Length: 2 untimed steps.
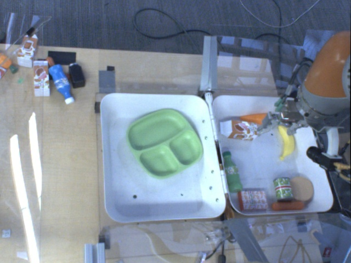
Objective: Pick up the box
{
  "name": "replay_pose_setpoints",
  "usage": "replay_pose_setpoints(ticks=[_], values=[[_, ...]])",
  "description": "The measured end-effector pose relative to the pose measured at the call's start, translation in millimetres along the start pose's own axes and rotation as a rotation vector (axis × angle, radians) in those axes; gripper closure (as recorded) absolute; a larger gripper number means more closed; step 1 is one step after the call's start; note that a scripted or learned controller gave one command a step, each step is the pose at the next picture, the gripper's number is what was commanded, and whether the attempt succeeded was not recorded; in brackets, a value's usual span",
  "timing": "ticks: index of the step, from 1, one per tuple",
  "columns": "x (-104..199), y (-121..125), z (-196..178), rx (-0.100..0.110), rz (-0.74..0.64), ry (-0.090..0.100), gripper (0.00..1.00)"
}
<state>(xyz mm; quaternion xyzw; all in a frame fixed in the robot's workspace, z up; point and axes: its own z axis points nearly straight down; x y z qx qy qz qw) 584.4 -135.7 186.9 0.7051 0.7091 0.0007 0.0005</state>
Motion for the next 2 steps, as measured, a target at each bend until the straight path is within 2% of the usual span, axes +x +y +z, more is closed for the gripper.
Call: replay_pose_setpoints(ticks=[1,2], values=[[16,23,42,-0.001,-0.217,0.0,0.0],[12,56,68,-0.033,-0.234,-0.009,0.0]])
